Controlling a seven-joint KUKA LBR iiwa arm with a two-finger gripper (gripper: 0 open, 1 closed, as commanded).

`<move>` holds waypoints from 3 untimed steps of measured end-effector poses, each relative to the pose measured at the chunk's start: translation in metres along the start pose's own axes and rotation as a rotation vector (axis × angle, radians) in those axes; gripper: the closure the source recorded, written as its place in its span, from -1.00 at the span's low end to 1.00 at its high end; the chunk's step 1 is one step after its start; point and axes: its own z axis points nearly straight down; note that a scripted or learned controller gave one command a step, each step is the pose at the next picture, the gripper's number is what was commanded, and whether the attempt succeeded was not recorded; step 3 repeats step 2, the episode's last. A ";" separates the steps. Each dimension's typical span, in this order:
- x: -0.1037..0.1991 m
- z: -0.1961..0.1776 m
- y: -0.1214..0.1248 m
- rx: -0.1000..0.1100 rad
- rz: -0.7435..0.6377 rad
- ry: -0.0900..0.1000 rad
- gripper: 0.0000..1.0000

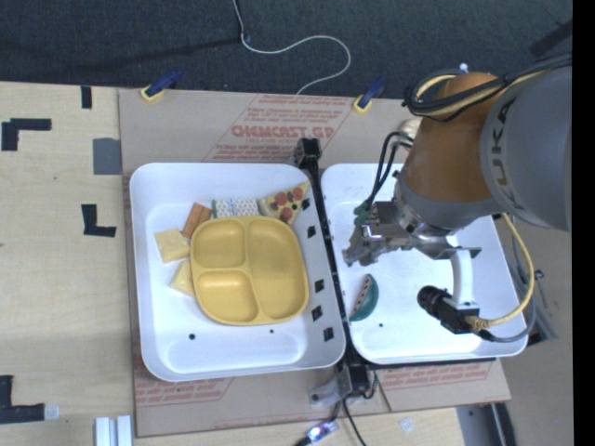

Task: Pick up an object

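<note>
Nothing is lifted yet: the hand (364, 245) hangs over the right bin (409, 342), just above a green watermelon-slice toy (363, 298) lying near the divider, and whether it is open I cannot tell. The grasp remains. Cardboard (270, 128) on the counter carries red print, roughly "CHEMICAL G.P."; the arm (535, 147) reads "KU".
</note>
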 end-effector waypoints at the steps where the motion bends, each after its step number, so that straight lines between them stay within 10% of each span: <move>1: 0.001 0.020 0.008 0.003 0.002 -0.002 1.00; 3: -0.007 0.004 -0.002 0.000 0.002 -0.001 1.00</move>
